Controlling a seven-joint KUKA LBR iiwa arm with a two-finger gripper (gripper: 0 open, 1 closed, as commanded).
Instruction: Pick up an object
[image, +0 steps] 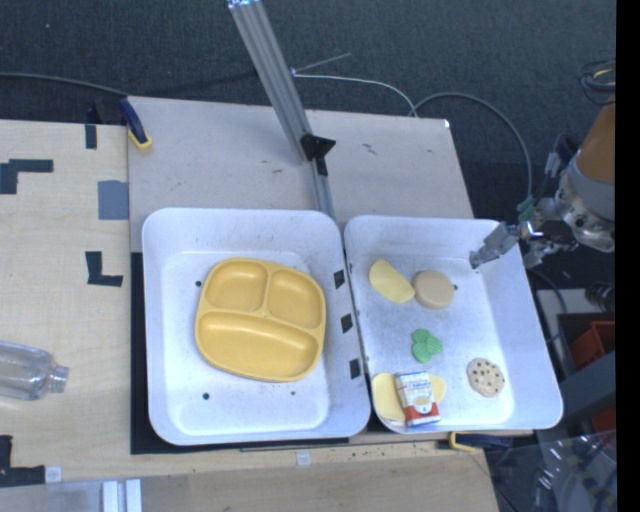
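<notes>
Your candidates lie in the right bin (520, 300): yellow piece (391, 282) touching the tan disc (434, 289) near the far edge, green piece (426, 346) mid-bin, cookie (485, 377) and carton (417, 397) at the near edge. The gripper (497, 243) hangs over the far right corner — fingers unreadable. The left bin (165, 300) holds a yellow divided plate (261, 318).

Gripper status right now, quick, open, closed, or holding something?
Gripper: cannot be told; it sits over the right bin's upper right edge, nothing visibly held.

Grey two-finger gripper (497, 245) over right white bin's (530, 330) far edge; yellow divided plastic plate (262, 318) in left white bin (170, 300).
</notes>
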